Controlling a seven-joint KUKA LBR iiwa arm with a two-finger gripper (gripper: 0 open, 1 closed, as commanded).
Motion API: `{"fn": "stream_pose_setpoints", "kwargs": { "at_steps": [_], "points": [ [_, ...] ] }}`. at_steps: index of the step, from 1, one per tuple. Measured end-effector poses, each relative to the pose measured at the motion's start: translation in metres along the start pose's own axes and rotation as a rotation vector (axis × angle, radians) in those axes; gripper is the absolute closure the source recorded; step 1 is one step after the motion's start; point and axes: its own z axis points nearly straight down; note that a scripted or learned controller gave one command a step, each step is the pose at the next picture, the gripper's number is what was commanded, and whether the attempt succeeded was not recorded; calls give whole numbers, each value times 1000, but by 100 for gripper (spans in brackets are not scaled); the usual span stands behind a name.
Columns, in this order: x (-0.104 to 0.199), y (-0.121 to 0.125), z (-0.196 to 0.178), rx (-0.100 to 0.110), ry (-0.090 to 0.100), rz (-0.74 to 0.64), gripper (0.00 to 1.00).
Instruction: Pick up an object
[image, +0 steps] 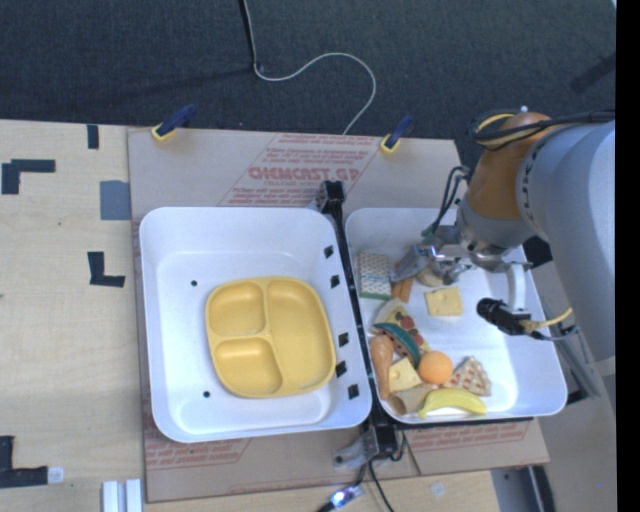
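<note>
Gripper (432, 262) low in the right bin (540, 395), above the toy food, with nothing visibly held.

Whether it is released or clenched I cannot tell. Pickable pieces lie just beside and below it: a yellow cheese square (444, 302), an orange ball (434, 368), a banana (452, 403), a waffle wedge (472, 378). They crowd and overlap, so a grasp could catch two pieces, or slip off the round ball. The left bin (170, 250) holds a yellow divided plate (268, 335). Both bins sit on cardboard (290, 170) clamped to a wooden bench (60, 330), dark carpet (120, 50) beyond.
</note>
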Motion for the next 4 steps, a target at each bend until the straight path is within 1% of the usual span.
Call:
{"fn": "stream_pose_setpoints", "kwargs": {
  "at_steps": [1, 2, 4],
  "points": [
    [1, 1, -14, -5, 0, -1, 100],
    [-3, 3, -57, -7, 1, 2, 100],
    [0, 1, -143, -10, 1, 1, 100]
  ]
}}
